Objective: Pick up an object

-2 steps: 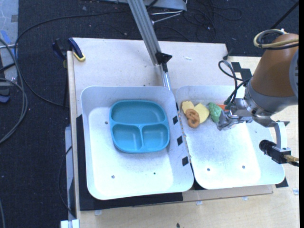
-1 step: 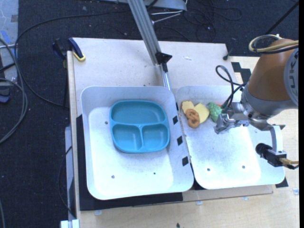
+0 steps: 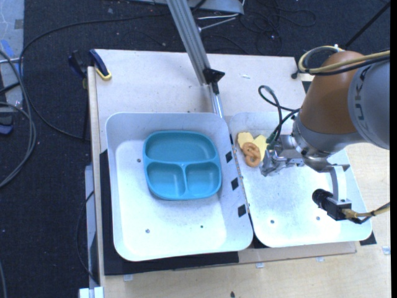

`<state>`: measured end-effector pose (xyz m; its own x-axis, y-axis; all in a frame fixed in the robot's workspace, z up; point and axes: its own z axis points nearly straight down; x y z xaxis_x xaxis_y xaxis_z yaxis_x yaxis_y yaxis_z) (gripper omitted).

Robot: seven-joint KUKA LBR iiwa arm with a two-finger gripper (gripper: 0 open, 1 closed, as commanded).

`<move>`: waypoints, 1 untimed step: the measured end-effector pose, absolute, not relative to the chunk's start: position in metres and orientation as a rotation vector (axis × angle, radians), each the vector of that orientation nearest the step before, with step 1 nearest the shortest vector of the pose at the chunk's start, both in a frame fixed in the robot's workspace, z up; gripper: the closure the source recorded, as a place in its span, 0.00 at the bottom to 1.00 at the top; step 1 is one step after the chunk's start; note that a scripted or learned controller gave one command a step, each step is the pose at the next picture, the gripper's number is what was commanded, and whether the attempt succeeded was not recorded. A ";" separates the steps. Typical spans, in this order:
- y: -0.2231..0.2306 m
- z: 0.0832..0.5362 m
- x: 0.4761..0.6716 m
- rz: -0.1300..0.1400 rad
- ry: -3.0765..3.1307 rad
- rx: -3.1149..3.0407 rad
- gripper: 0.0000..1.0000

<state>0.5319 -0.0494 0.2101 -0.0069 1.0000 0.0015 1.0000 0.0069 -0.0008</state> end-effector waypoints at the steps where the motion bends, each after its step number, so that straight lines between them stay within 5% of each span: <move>1: -0.001 0.225 0.524 -0.003 -2.230 -2.212 1.00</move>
